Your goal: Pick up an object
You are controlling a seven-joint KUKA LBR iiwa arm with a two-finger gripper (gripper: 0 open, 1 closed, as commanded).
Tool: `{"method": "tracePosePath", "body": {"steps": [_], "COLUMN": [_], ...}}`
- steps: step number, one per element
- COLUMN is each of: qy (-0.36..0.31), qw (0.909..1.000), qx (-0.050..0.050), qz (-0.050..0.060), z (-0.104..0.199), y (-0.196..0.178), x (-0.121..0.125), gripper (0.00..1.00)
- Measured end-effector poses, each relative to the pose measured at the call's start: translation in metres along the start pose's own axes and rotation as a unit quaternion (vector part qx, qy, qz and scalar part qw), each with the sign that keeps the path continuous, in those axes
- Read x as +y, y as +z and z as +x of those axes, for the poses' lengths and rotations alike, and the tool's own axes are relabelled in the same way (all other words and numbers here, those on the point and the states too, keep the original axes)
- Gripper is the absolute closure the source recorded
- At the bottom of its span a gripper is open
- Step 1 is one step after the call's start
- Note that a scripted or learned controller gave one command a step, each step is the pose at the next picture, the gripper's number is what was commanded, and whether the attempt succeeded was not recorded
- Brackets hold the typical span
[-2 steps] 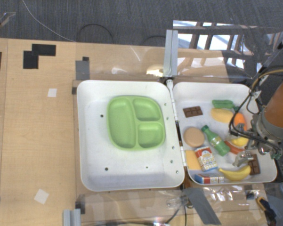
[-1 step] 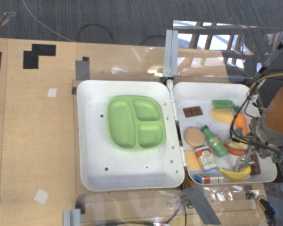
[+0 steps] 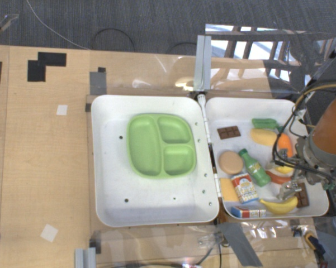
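Note:
The right bin [image 3: 235, 113] holds several toy foods. Among them are a brown chocolate bar [image 3: 229, 132], a tan round cookie [image 3: 231, 161], a green bottle [image 3: 254, 168], a small red-and-white carton [image 3: 246, 188], a yellow banana [image 3: 278, 206] and an orange carrot [image 3: 284, 145]. My gripper [image 3: 289, 192] hangs low over the bin's near right corner. It is just above the banana and beside a small brown block [image 3: 303, 195]. The wrist and cables hide part of a red-and-yellow piece [image 3: 279, 177] there. I see nothing clearly held.
The left bin [image 3: 109, 205] carries a green divided plate [image 3: 161, 145]. A green piece [image 3: 264, 123] and a yellow piece [image 3: 264, 137] lie at the right bin's far side. An orange slab [image 3: 228, 189] and a striped tube [image 3: 247, 211] lie near its front. Bare wooden bench spreads to the left.

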State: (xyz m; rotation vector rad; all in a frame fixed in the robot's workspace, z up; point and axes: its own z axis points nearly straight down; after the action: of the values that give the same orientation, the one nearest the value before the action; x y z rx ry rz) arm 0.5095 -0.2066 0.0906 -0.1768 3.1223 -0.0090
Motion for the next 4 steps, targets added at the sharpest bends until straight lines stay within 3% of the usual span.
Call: {"method": "tracePosePath", "body": {"steps": [1, 2, 3, 4], "qy": [-0.005, 0.051, -0.018, -0.009], "qw": [1.0, 0.9987, 0.9998, 1.0], "qx": [-0.008, 0.0, 0.001, -0.002], "qz": [0.003, -0.001, -0.001, -0.001], "z": [-0.006, -0.056, -0.065, -0.095], "y": [-0.015, 0.001, -0.049, -0.121], "x": [0.001, -0.005, -0.006, 0.023], "gripper": [1.0, 1.0, 1.0, 1.0]}}
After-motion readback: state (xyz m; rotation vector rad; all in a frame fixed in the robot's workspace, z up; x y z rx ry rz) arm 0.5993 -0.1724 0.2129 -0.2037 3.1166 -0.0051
